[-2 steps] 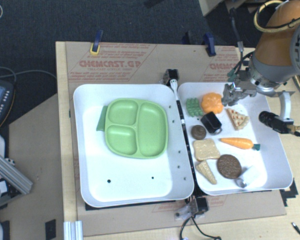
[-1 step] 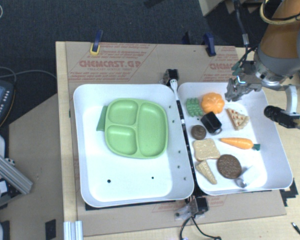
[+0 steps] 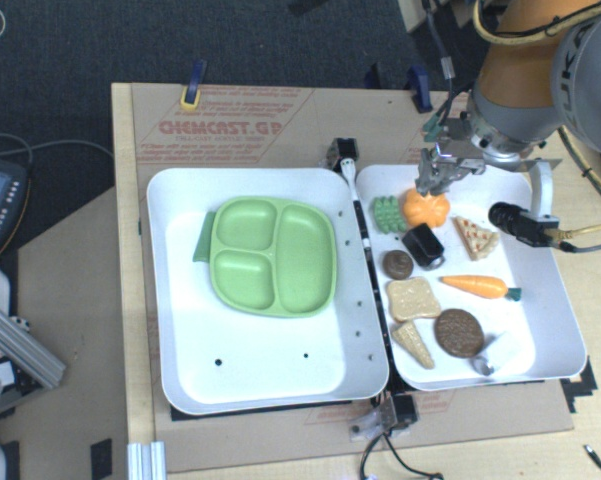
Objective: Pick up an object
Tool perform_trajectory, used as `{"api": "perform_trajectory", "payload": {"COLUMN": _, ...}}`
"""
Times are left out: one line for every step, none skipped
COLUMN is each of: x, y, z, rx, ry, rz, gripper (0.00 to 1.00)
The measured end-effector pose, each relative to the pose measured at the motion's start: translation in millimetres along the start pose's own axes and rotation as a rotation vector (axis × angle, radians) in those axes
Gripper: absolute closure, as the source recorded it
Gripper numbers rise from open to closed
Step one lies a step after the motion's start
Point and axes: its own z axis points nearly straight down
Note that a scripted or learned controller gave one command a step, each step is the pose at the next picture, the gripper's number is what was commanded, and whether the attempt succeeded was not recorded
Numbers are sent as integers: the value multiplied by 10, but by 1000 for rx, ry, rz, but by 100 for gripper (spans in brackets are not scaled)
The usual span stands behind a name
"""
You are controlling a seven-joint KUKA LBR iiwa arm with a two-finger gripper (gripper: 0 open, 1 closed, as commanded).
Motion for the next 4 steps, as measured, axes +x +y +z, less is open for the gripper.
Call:
{"api": "perform_trajectory", "payload": {"x": 430, "y": -22, "z": -4, "rx": 4, "ry": 0, "rz": 1, "gripper": 100}}
{"api": "perform_trajectory", "payload": {"x": 932, "y": -121, "z": -63, "rx": 5, "ry": 1, "rz": 1, "gripper": 100}}
{"api": "perform_trajectory", "payload": {"x": 1150, "y": -23, "z": 118, "rx": 7, "ry": -1, "rz": 3, "gripper": 100}}
{"api": "perform_trajectory", "payload": {"x": 1070, "y": -179, "z": 15, "rx": 6, "ry": -1, "rz": 6, "gripper": 100}}
